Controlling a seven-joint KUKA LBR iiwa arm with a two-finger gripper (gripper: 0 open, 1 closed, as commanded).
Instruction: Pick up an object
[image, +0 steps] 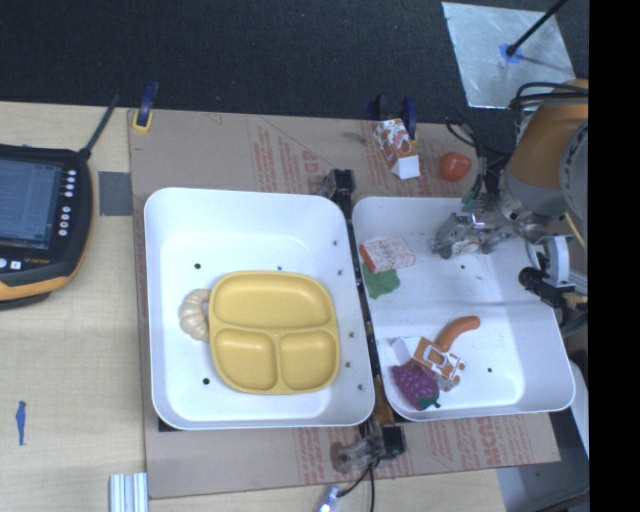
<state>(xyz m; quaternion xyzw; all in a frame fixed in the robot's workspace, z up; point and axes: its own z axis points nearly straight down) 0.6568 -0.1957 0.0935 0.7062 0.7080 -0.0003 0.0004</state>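
Over right bin (540, 395): gripper (462, 238) hovered, approach step.
Couldn't tell its state; nearest pick looked like the snack packet (386, 253).

Two bins sit side by side on a cardboard sheet (250, 150) covering the bench. The left bin (170, 300) contains a divided tray (272, 331) at its centre, with a garlic-like bulb (193, 313) touching the tray's left edge. In the right bin (540, 390), a small packet (386, 253) lies over a leaf-shaped piece (381, 283) near the left wall; a toy sausage (456, 329), a small carton (438, 361) and a grape bunch (414, 384) cluster near the front wall. The gripper (462, 236) hangs over the bin's rear part. Behind the right bin, on the cardboard, stand a small box (396, 146) and, to its right, a tomato (455, 166). A teach pendant (38, 220) rests at the bench's left edge.
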